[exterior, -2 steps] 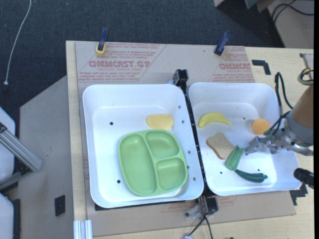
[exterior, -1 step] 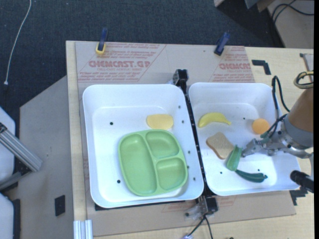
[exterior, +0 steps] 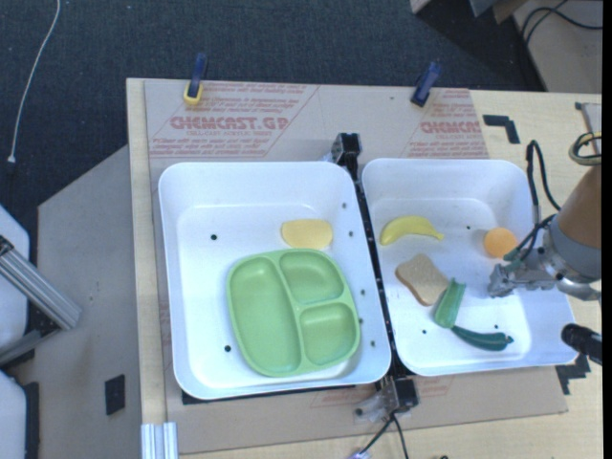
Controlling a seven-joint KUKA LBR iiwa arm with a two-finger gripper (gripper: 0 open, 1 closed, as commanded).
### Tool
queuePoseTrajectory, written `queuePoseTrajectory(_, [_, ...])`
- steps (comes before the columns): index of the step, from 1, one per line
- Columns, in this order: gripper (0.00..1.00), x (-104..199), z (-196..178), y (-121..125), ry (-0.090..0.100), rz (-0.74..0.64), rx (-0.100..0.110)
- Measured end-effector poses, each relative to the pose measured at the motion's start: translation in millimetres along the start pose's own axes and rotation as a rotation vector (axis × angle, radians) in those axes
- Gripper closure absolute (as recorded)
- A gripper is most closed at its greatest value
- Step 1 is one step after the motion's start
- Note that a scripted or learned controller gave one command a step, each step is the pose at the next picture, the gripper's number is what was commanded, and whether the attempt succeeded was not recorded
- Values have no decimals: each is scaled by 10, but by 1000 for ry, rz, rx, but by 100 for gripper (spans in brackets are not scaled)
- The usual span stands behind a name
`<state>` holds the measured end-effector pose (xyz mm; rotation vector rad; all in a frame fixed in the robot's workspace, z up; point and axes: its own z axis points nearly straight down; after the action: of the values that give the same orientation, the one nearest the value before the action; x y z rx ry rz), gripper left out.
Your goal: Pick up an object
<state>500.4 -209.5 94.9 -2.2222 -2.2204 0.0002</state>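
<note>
The right bin [exterior: 449, 172] holds a yellow banana [exterior: 410, 229], an orange ball [exterior: 498, 242], a tan bread slice [exterior: 423, 278], a light green block [exterior: 448, 304] and a dark green pepper [exterior: 483, 337]. My gripper [exterior: 506, 281] hangs low at the bin's right side, just below the orange ball and to the right of the green block. Nothing shows between its tips. The grey arm [exterior: 581, 228] reaches in from the right edge.
The left bin [exterior: 191, 194] holds a green three-compartment tray [exterior: 292, 309] and a pale yellow piece [exterior: 306, 233] behind it. Blue clamps [exterior: 426, 84] and a yellow-blue clamp [exterior: 195, 79] grip the board's far edge. A black clip [exterior: 346, 148] sits between the bins.
</note>
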Motion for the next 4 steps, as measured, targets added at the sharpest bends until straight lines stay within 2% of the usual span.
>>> queuePoseTrajectory(1, [100, -86, -566, 52, -3, -1, -5])
queuePoseTrajectory(3, [100, -30, -1621, -72, -4, -2, -9])
queuePoseTrajectory(4, [100, 472, -1679, 13, -1, -6, -4])
